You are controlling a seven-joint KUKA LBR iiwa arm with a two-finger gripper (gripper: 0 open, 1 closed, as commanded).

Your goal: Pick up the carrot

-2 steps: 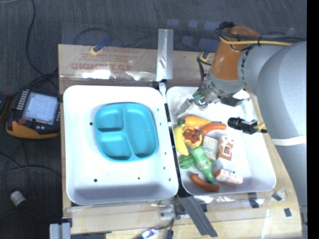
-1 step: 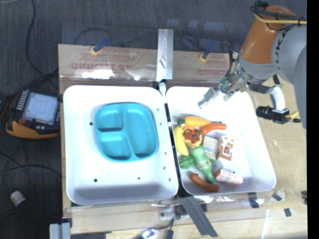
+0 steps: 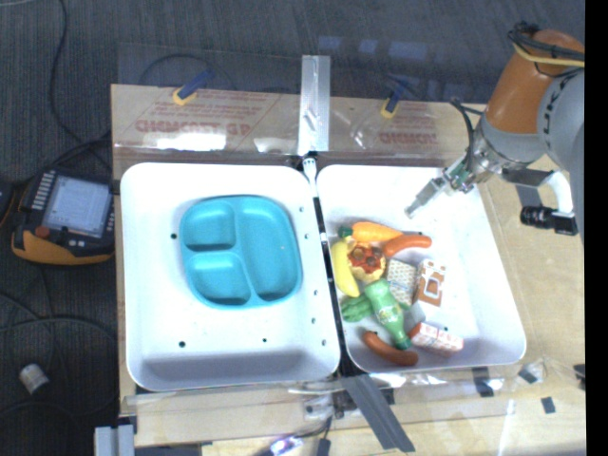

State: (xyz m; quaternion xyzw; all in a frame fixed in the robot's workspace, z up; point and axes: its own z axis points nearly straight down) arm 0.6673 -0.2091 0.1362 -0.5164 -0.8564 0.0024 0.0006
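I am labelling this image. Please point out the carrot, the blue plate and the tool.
carrot [image 3: 404, 243]: camera view, middle of its orange body.
blue plate [image 3: 275, 247]: camera view, floor of its large right compartment.
tool [image 3: 418, 204]: camera view, at its fingertips.

1. Light is even and fairly bright, falling from above; both white bins [image 3: 228, 350] read near overexposed, with little surface detail.
2. Shadows are soft and short, gathering under the bin rims and along the divider between them.
3. Glare streaks the clear plastic sheet [image 3: 237, 126] at the bench's far edge.
4. Overall focus is soft; small items look smeared, and the dark floor [image 3: 57, 55] is grainy.
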